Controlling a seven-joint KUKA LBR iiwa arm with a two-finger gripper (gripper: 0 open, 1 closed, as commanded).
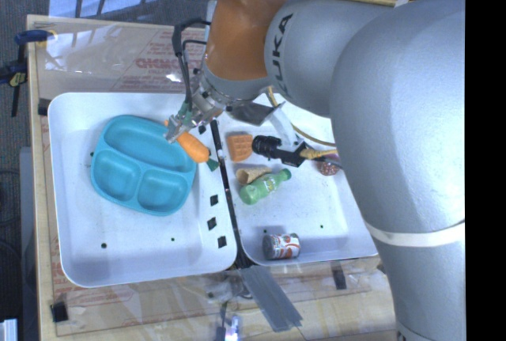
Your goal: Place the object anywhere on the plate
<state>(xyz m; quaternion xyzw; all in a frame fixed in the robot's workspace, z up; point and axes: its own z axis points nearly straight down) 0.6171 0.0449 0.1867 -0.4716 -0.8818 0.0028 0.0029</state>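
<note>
A blue plate [141, 165] with three compartments lies in the left bin [71, 244]. My gripper [175, 128] hangs over the plate's upper right rim, reaching down from the orange-banded wrist. An orange carrot [194, 146] sits crosswise between its fingers, with a small orange tip showing on their left side and the thicker end sticking out to the lower right. The carrot is over the plate's right edge, close to the divider between the bins. Whether it touches the plate I cannot tell.
The right bin [316, 240] holds an orange-brown block [239, 145], a cone [251, 173], a green bottle [265, 185], a can [281, 246] near the front and a small dark red item [329, 167]. The arm's large grey body covers the right side.
</note>
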